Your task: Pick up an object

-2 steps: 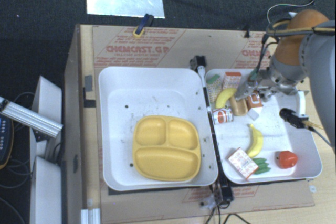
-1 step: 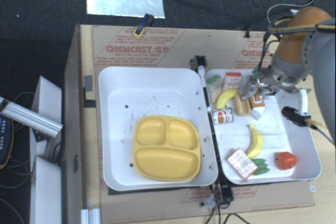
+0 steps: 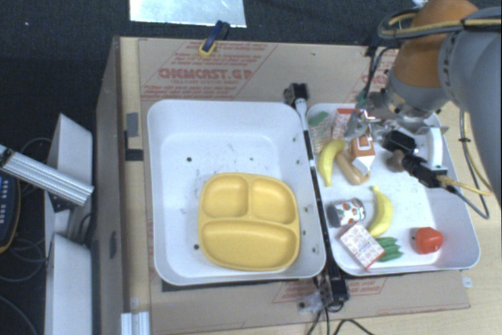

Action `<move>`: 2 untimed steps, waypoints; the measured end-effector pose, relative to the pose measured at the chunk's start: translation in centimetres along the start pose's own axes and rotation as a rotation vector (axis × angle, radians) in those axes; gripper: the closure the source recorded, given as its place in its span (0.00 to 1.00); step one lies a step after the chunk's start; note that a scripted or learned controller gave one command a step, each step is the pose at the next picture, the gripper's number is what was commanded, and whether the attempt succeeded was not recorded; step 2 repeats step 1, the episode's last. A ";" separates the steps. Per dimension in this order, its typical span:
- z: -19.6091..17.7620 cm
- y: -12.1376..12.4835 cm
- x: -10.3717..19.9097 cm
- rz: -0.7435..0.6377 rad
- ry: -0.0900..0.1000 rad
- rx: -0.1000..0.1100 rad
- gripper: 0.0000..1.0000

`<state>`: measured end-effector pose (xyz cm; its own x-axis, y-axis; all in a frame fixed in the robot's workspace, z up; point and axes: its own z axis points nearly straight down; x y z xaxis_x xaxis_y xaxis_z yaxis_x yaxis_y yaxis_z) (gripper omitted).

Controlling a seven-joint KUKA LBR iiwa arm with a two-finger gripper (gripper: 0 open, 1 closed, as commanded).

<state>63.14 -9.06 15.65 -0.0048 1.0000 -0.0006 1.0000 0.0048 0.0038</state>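
Observation:
The right bin (image 3: 459,227) holds several toy foods. My gripper (image 3: 363,124) hangs low over its far left part, just above an orange and white carton (image 3: 362,147); nothing shows held in it. Left of the carton lie a yellow banana (image 3: 329,158) and a tan sausage (image 3: 351,168). A red and white packet (image 3: 343,121) sits right behind the gripper. Nearer the front are a small can (image 3: 346,212), a second banana (image 3: 382,213), a red and white box (image 3: 361,245), a green pepper (image 3: 391,250) and a red tomato (image 3: 426,240).
The left bin (image 3: 176,169) carries a yellow divided plate (image 3: 249,220). The grey arm with its orange band (image 3: 427,51) reaches in over the right bin's far right corner, with black cables (image 3: 423,167) trailing beside it. A raised rim (image 3: 311,176) separates the bins.

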 end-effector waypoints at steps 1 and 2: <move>-4.9 -2.3 3.6 -0.001 0.001 0.001 1.00; -4.9 -2.3 3.6 -0.001 0.001 0.001 1.00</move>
